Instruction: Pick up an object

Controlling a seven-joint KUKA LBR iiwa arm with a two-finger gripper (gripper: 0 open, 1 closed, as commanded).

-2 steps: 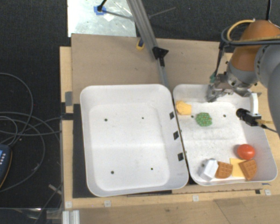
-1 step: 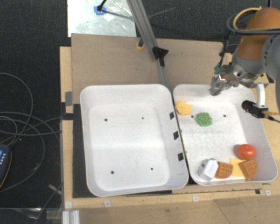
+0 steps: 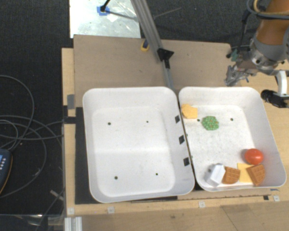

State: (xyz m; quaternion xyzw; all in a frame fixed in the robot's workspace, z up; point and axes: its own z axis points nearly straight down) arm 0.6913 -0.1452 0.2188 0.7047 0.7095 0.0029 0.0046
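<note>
A: Where is the hand [image 3: 235, 75] sitting right now?

B: It is hanging at about one o'clock, just past the far rim of the right bin [image 3: 269, 124], over the brown counter [image 3: 197, 64]. It is dark and small from here, so I cannot tell whether it is wide or narrow, and I am seeing nothing between it.

A: And the arm [image 3: 275, 20]?

B: It is getting cut off at the right edge; I am seeing just the orange band and some grey housing.

A: What is lying in that bin?

B: A yellow piece [image 3: 190, 111] and a green knobbly thing [image 3: 210, 123] are sitting near the far left corner. At around five o'clock a red ball [image 3: 253, 156] is resting beside a crowded pile: a white and grey lump [image 3: 213, 174], two waffle-brown pieces [image 3: 230, 175], and a yellow slab [image 3: 244, 172] partly hidden under them. I am struggling to make out what any of those are.

A: The left bin [image 3: 89, 143]?

B: It is lying alongside, touching the right one.
</note>
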